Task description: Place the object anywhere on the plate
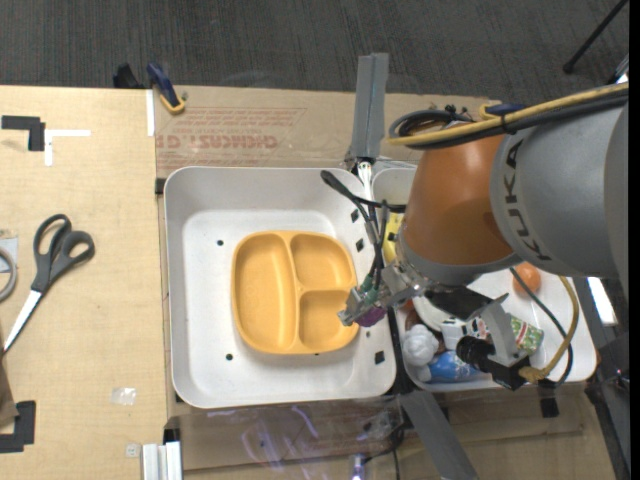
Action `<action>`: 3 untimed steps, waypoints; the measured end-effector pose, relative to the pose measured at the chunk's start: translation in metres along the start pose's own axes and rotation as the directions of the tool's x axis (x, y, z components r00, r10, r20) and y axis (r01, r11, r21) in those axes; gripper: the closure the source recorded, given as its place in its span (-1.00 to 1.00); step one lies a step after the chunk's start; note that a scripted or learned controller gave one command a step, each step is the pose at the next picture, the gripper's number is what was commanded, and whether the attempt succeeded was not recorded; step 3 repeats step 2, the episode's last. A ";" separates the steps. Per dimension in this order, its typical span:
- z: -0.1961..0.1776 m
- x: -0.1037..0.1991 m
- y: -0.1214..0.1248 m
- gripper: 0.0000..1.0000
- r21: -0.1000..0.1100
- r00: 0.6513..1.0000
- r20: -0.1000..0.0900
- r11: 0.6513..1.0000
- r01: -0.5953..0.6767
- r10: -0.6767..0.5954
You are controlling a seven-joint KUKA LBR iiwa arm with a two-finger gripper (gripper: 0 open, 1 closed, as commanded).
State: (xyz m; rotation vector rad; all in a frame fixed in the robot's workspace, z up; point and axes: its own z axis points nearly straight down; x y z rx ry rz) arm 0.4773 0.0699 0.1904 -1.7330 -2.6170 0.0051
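A yellow divided plate (290, 290) lies in the left white bin (200, 268). The arm comes in from the right, its orange band looming over the divide between the bins. My gripper (362, 306) hangs at the plate's right edge, by the lower right compartment. Its fingers are shut on a small purple object (368, 313) with a bit of green on it. The object sits just above the plate's rim, partly hidden by the fingers.
The right bin (575, 353) holds several items: a blue and white bottle (432, 358), a green-labelled packet (520, 333), an orange piece (527, 278). Scissors (48, 258) lie on the wooden bench at far left. A grey post (370, 108) stands behind the bins.
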 end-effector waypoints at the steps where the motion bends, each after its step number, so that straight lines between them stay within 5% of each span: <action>1: -0.054 0.056 0.024 1.00 -0.002 0.992 0.002 0.992 0.129 -0.129; 2: -0.054 0.056 0.024 -1.00 -0.002 0.992 0.002 0.992 0.128 -0.128; 3: -0.054 0.056 0.024 -1.00 -0.002 0.992 0.002 0.992 0.128 -0.128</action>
